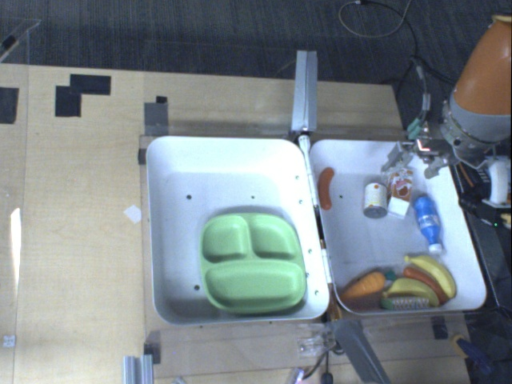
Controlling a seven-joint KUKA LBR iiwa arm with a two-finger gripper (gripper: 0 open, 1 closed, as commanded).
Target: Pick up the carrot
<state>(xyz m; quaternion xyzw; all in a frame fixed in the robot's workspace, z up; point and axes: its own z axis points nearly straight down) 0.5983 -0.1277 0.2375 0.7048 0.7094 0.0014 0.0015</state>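
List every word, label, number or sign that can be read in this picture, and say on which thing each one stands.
No text can be read here.
Can: it has a label, too small and blurred to read.
Bottle: blue label, no letters can be made out.
Red and white packet: print blurred, unreadable.
Black shapes on the bench: plain marks, not letters.

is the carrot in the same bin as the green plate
No, the carrot lies at the near edge of the right bin, while the green divided plate sits in the left bin.
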